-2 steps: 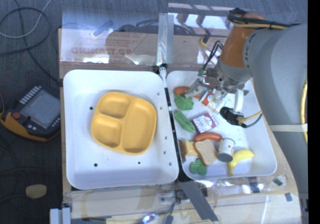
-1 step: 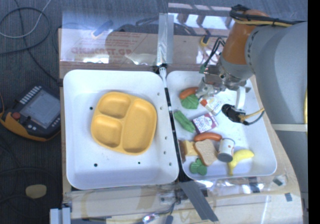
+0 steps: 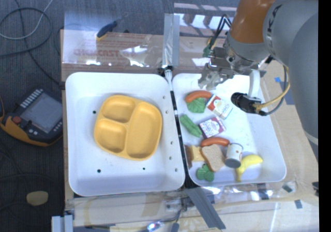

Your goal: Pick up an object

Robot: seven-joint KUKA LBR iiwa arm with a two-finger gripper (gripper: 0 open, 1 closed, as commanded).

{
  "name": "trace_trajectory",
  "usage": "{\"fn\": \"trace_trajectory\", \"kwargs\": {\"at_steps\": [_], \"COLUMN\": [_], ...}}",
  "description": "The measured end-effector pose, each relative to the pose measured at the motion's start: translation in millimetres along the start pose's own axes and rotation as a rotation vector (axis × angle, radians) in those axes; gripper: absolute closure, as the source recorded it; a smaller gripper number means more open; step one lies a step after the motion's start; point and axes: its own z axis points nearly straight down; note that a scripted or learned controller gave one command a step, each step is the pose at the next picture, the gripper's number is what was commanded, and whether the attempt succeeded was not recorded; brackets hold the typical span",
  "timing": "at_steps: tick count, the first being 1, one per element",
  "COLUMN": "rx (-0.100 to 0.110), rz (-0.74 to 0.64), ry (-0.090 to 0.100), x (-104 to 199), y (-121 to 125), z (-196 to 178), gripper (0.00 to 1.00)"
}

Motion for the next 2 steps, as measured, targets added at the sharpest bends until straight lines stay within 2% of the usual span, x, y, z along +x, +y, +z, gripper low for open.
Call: {"fn": "trace_trajectory", "kwargs": {"at_steps": [1,2], "rx": [0.004,0.003], "rz": [0.103,0.102], "ry": [0.000,0.001], "x": [-16.8,-16.5], "y": [-75.4,-75.2], "z": [59.5,59.4], "gripper": [1.00,0.00]}}
